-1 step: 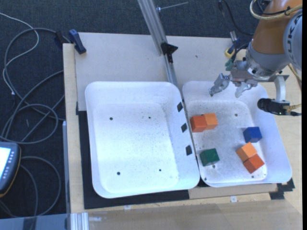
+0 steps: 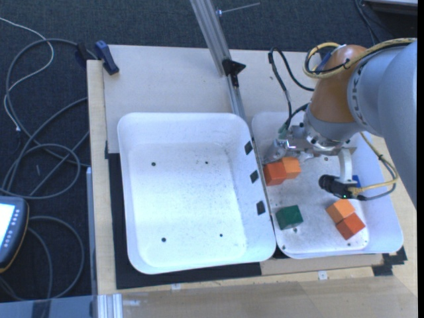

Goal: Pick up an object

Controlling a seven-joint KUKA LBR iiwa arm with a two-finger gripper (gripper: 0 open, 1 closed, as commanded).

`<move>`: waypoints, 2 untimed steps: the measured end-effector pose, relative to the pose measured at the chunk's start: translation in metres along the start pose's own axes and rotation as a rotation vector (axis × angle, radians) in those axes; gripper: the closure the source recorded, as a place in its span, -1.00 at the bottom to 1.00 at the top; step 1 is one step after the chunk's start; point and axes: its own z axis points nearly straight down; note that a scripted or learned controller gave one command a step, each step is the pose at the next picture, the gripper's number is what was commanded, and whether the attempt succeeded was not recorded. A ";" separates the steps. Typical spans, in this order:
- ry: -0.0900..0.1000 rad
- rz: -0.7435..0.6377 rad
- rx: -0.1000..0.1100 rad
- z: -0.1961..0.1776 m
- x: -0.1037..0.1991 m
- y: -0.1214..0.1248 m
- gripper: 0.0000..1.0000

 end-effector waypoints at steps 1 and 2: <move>-0.004 0.001 -0.007 -0.013 -0.002 0.003 1.00; -0.004 0.005 -0.007 -0.005 -0.047 -0.004 1.00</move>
